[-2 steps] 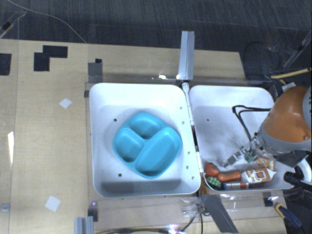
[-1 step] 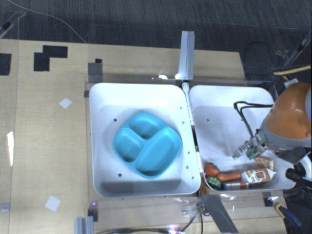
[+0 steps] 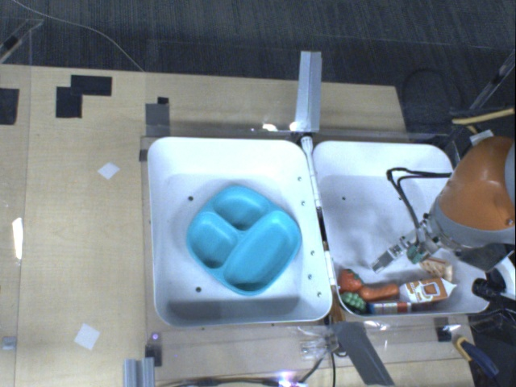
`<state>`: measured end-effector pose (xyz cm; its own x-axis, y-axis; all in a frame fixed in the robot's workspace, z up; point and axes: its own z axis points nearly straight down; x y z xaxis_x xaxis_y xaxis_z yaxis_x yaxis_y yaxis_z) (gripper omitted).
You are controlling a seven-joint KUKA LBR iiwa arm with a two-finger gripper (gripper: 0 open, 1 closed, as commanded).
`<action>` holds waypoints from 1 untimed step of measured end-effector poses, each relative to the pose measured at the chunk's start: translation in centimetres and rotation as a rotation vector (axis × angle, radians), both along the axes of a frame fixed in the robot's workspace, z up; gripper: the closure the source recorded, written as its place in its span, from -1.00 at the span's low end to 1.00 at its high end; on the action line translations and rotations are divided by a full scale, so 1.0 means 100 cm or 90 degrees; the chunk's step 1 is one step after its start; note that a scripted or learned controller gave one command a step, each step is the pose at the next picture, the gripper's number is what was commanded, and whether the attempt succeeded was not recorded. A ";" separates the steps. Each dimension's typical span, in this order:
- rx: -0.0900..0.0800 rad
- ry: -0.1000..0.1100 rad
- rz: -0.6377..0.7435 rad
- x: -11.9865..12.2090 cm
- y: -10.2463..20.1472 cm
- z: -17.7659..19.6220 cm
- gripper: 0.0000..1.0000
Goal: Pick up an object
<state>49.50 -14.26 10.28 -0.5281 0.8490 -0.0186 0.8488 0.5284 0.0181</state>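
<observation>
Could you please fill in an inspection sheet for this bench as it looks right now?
Surface: wooden bench bearing two white bins side by side, left bin and right bin.
Job's things: an orange carrot-like piece, a small carton and a green item crowd the right bin's near edge.
Clutter: blue divided tray in the left bin.
Grippers: gripper low in the right bin, above the pile; finger state unclear.
Cables: black cable looping over the right bin.
Surroundings: dark carpet beyond the bench; black squares on the bench top.
</observation>
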 end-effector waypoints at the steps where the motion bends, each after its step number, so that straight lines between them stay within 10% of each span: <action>1: 0.002 0.008 0.050 -0.004 -0.050 -0.013 -1.00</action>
